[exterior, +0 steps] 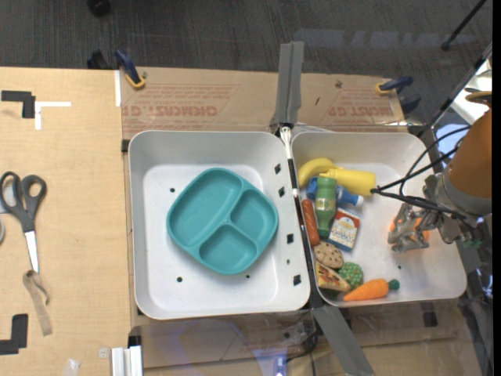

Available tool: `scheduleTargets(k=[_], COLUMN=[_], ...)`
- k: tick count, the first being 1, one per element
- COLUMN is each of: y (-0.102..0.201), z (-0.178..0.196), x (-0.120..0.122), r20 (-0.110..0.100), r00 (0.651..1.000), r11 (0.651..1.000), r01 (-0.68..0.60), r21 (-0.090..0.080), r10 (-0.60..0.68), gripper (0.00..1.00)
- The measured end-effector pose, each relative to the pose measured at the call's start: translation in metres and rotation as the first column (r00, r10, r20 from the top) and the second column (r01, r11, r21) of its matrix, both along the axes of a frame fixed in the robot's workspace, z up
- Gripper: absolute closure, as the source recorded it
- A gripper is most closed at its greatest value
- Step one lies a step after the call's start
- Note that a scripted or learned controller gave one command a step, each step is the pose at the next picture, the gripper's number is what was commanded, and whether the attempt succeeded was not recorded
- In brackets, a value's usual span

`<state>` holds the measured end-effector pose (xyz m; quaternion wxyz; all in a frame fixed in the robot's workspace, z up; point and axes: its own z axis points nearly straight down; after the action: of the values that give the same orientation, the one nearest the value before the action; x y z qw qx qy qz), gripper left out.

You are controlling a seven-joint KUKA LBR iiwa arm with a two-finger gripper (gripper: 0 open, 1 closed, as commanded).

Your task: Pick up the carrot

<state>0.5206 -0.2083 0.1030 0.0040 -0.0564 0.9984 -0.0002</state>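
The hand hovers near the right bin's right edge, its state unclear; the carrot lies at the front edge.

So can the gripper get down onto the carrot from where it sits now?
Probably yes. The carrot lies exposed at the right bin's near edge, with bare floor between it and the gripper. The cookie and green toy crowd its left end.

You're looking at a robotics lab: clamped cardboard on the surface, tape markers, scissors, grey office carpet.
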Motion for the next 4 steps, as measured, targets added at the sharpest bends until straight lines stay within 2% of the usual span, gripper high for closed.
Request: scheduleTargets(k=[1,2,3,4], y=[0.072,-0.014,-0.013,-0.012], z=[0.029,0.093,0.093,-0.010], x=[0.003,0.018,0.018,-0.004], r20=[-0.005,-0.003,-0.004,-0.005], r00=[0.997,0.975,0.975,0.906], r11=[0.997,0.975,0.975,0.906], r01=[-0.081,-0.220,-0.220,-0.423], r21=[0.001,-0.001,0.000,-0.001], r10=[0.081,0.220,0.220,0.423], gripper=[1.00,1.00,0.00,0.00])
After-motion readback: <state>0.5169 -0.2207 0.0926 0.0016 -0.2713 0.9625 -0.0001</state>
